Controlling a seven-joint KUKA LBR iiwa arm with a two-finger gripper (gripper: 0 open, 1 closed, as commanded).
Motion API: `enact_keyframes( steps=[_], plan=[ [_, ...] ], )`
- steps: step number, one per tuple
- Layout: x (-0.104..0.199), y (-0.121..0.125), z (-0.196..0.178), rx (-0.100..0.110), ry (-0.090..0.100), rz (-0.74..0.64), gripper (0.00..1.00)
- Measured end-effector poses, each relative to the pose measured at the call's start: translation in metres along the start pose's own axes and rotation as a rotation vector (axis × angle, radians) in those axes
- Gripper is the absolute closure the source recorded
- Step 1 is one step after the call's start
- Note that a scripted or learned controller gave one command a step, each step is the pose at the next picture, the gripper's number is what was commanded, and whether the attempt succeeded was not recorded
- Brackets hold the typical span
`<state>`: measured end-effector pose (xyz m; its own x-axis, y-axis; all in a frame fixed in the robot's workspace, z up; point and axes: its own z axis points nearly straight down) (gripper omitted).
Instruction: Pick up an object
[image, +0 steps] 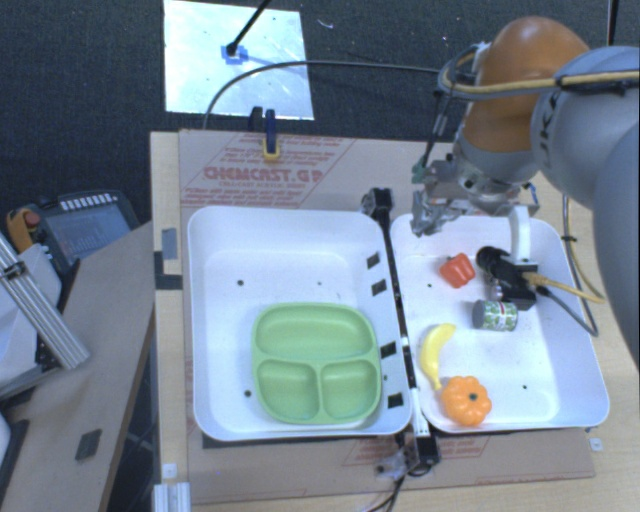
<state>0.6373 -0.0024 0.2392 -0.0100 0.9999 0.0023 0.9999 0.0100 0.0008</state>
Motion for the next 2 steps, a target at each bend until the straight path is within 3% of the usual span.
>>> enact_keyframes(
  steps=[2],
  plan=[
    [0.111, -0.002, 0.001, -0.001, 0.0, 0.0, 1.0]
  ],
)
